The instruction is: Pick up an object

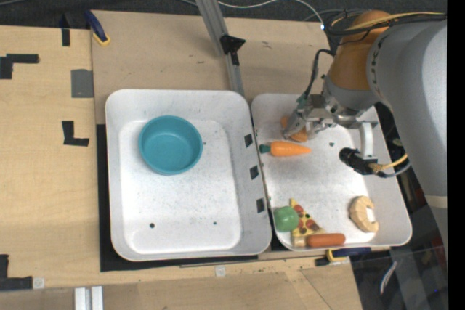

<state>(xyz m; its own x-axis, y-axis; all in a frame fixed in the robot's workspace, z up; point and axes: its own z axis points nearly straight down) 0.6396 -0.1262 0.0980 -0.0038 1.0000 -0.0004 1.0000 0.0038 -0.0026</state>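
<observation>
My gripper (300,124) is low over the far left part of the right bin (330,181), right at a small orange object (295,133) that it partly hides. Just in front of it a toy carrot (286,149) with a green end lies on the bin floor, pointing left. The grey arm with its orange band (356,58) comes in from the upper right. I cannot make out whether the orange object is held or merely lies beneath the gripper.
A blue bowl (171,144) stands in the left bin (182,229). At the right bin's near edge lie a green toy (285,218), yellow and red pieces (302,221), a red sausage (325,239) and a tan bagel (363,214). A metal pole (211,11) slants above the bins.
</observation>
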